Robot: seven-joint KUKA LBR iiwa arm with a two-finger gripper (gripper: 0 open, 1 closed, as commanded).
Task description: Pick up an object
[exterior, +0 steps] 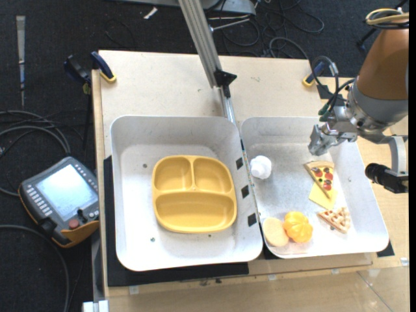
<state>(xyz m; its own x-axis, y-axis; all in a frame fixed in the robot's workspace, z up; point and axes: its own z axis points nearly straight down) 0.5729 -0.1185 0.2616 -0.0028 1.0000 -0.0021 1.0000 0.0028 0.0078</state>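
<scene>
My gripper [318,143] hangs over the back right part of the right bin [286,130], just above and behind a pizza slice [323,183]. Nothing shows between its fingers. A white lump [260,167] lies near the bin's left wall. An orange fruit [298,226] and a pale round piece [275,232] rest at the front. A small waffle wedge [335,219] sits at the front right.
The left bin [130,174] holds a yellow divided plate [194,193]. A slanted metal rail [205,38] runs from the back down to the seam between the bins. Clamps sit at the bench's back corners, and a teach pendant [60,201] lies off to the left.
</scene>
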